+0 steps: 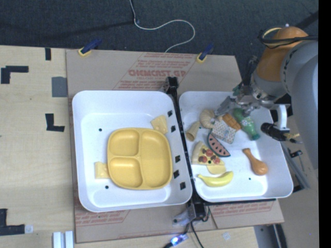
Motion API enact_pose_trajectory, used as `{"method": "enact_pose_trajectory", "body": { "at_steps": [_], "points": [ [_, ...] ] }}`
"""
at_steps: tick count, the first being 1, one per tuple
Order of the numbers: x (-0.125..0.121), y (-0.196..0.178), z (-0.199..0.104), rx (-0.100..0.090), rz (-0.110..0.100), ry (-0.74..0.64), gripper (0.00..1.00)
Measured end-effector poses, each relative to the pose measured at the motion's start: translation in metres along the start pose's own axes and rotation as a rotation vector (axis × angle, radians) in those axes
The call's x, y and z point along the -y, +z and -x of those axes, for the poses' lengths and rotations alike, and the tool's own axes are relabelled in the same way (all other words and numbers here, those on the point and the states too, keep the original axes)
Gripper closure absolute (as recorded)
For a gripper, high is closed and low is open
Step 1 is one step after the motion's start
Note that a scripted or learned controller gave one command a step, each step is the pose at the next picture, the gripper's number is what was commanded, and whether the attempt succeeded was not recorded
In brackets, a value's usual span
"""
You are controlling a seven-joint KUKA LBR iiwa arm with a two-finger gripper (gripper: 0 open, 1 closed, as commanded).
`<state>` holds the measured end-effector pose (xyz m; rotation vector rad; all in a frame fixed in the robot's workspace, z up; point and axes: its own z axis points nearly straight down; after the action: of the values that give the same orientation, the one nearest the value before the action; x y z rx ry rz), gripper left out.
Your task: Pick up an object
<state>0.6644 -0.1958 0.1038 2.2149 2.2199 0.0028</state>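
Two white bins [83,138] share the bench; the hand's [239,106] grip state is unclear.

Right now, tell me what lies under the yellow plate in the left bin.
Two pale yellow wedges poke out from under the yellow plate: one wedge at its upper right edge, another at its lower left. How far they reach beneath is covered, as is anything else there.

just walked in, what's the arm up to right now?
The gripper is down in the right bin, at the far end of a cluster of toy food, next to a green piece and a patterned block. Nothing is visibly held. The banana, pizza slice, watermelon slice and drumstick lie untouched. The left bin holds a yellow divided plate.
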Motion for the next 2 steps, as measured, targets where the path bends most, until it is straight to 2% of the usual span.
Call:
{"method": "enact_pose_trajectory", "body": {
  "at_steps": [1,2],
  "points": [
    [0.0,-0.008,-0.001,0.001,-0.002,-0.002,1.0],
    [0.0,-0.069,-0.008,-0.002,-0.002,0.0,1.0]
  ]
}}
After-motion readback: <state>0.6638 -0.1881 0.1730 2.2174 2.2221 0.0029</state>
